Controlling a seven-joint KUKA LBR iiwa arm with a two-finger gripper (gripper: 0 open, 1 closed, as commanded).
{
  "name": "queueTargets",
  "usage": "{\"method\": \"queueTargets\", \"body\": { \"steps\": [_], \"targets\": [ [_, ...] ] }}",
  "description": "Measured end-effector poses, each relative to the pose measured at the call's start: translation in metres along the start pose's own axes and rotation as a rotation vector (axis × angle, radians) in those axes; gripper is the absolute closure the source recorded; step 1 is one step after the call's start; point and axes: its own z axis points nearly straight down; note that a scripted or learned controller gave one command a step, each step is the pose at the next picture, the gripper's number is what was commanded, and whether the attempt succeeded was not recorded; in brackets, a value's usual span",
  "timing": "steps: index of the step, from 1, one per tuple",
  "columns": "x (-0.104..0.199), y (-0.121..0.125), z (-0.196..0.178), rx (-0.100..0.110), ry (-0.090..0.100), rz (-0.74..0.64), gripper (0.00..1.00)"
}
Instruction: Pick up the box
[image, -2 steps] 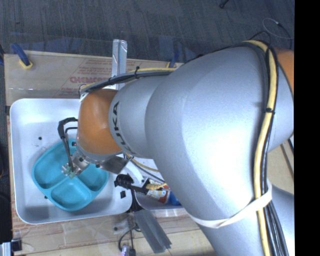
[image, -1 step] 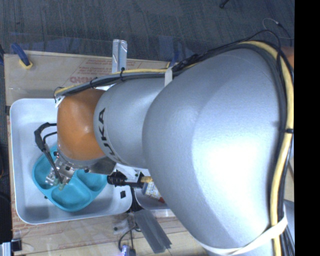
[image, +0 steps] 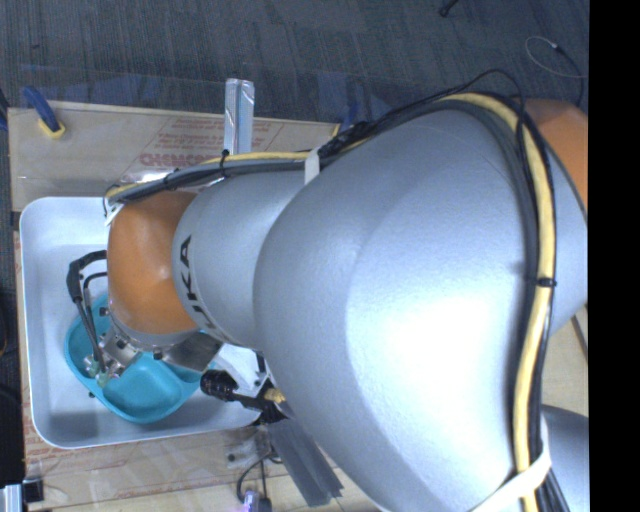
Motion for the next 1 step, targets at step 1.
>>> {"method": "queueTargets", "body": {
  "steps": [1],
  "targets": [
    [-0.0199, -0.0248, -0.0325, -0.003, -0.002, -0.143, 1.0]
  ]
}}
